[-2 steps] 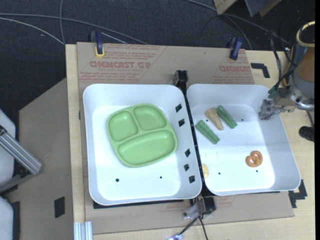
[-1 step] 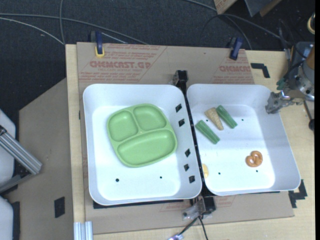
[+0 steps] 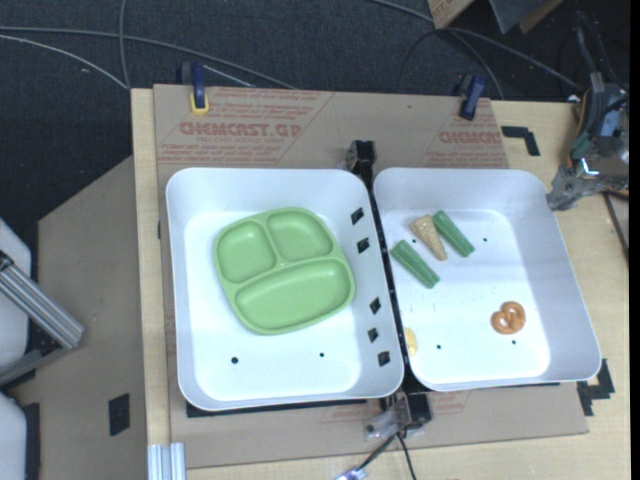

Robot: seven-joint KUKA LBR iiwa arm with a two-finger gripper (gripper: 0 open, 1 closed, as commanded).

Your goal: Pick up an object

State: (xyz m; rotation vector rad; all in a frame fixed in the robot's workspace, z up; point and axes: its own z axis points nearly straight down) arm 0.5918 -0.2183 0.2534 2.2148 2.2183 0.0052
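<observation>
The right bin (image 3: pixel 560 268) holds two green sticks, one (image 3: pixel 414 264) near its left wall and one (image 3: pixel 453 235) further back. A tan ridged cone (image 3: pixel 429 236) lies between them. A small orange pretzel (image 3: pixel 508 318) sits toward the front right, and a small yellow bit (image 3: pixel 410 343) lies against the left wall. My gripper (image 3: pixel 588 163) hangs at the view's right edge, beyond the right bin's far right corner, well away from all these objects. Nothing shows between it and the bin.
The left bin (image 3: pixel 190 268) carries a green divided plate (image 3: pixel 285 268) in its middle. Black clips run along the wall (image 3: pixel 375 268) shared by the bins. Blue clamps (image 3: pixel 199 88) hold the cardboard at the back. Cables trail over the dark floor behind.
</observation>
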